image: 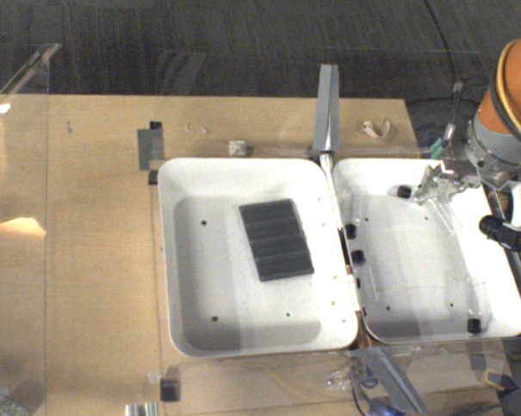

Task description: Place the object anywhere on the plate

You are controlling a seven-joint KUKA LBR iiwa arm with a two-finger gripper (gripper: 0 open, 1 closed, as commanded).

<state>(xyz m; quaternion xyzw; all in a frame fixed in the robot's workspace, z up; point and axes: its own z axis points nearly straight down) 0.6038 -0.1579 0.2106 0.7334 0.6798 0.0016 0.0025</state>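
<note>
so the dark ribbed plate (276, 239) is sitting flat in the left bin (185, 249); the gripper (438, 179) hangs over the right bin's (418, 273) top corner; can't tell about its jaws or any object tbh

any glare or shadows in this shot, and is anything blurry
Camera view: glare patches sit on the clear sheet over the bench at left; soft shadows lie along the inner walls of the left bin, darkest toward its near side; the dark ridged plate reads fairly sharp; the gripper at the right bin is small and smeared, its details hard to make out.
</note>
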